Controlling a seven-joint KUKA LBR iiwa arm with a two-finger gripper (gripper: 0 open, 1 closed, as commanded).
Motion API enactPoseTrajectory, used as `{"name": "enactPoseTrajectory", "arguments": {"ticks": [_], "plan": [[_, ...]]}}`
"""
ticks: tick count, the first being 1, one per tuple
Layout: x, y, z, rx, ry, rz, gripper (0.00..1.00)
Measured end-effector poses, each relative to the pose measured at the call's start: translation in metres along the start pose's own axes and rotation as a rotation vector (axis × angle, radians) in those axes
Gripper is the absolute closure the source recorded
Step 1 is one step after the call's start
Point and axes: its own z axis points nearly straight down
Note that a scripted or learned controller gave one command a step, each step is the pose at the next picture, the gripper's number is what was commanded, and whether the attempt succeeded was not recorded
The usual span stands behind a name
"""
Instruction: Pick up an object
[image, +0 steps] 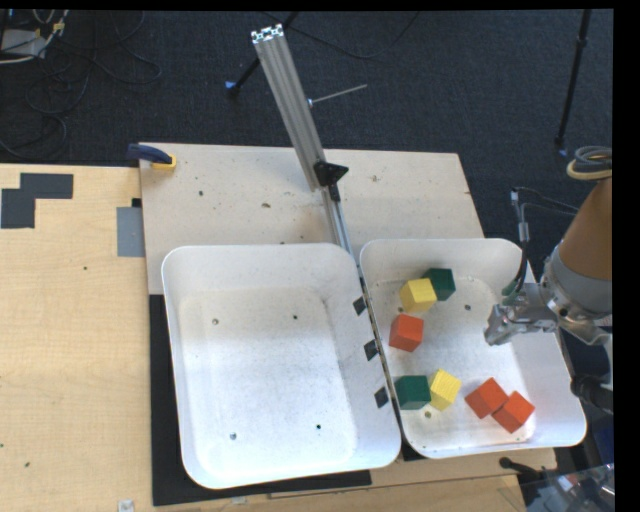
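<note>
Camera view: tool (503, 328) over right bin (560, 425), near its right wall; open or clenched, cannot tell. Nothing seen in its grip. Blocks lie on bin floor: yellow block (418, 293) touching green block (440, 282), red block (406, 332) below them, green block (412, 391) beside yellow block (445, 388), two red blocks (499, 404) together near front right. Left bin (190, 300) alongside.

Inside the right bin (470, 250), blocks crowd the 9 o'clock side: a yellow and green pair (428, 289) at 11, an orange block (406, 332) at 9, another green and yellow pair (427, 390) at 7. Two orange blocks (500, 404) touch at 5. The middle lies open.
</note>
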Motion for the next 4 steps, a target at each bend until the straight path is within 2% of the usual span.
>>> {"name": "enactPoseTrajectory", "arguments": {"ticks": [1, 3, 4], "plan": [[-0.006, 0.004, -0.044, 0.001, 0.000, -0.014, 1.00], [0.097, 0.006, -0.057, 0.006, 0.004, -0.016, 1.00], [0.149, 0.001, -0.041, 0.008, 0.003, -0.015, 1.00]]}}
